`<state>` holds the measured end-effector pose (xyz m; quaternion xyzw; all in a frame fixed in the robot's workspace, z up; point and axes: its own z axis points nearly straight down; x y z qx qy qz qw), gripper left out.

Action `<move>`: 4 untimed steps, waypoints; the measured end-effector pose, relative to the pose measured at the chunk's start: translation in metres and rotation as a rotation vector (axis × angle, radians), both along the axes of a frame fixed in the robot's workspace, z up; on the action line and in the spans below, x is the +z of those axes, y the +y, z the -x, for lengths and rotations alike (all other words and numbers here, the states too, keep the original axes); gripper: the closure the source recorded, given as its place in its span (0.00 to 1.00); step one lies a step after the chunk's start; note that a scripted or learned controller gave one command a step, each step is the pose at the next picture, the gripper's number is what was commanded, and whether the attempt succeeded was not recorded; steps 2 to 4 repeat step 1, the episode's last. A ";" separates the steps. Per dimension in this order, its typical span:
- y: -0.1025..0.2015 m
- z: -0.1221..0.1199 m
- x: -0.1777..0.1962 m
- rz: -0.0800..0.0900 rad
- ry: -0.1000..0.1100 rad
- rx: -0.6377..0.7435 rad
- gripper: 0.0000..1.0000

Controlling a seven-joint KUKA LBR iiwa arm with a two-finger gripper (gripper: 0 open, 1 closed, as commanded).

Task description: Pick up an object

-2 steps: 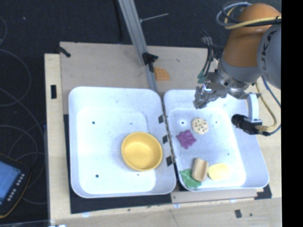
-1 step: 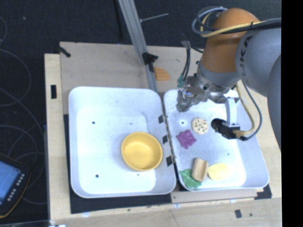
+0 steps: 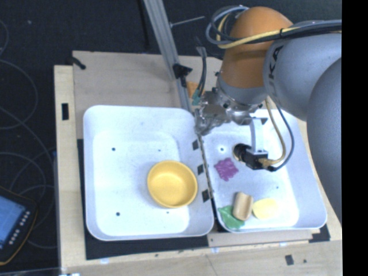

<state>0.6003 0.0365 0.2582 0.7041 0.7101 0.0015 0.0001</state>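
Nearest us, along the lower edge of the right bin, we see a green piece half hidden under a tan cylinder, with a yellow lump just beside it. A purple object lies above them. The yellow bowl sits in the left bin. Farther up, the gripper hangs over the bins' shared edge; whether it grips anything we cannot tell. The arm fills the upper right, cut off by the frame.
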 end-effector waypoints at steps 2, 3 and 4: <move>0.049 0.001 0.001 0.001 0.001 -0.001 1.00; 0.049 0.001 0.001 0.001 0.001 -0.001 1.00; 0.049 0.001 0.001 0.001 0.001 -0.001 1.00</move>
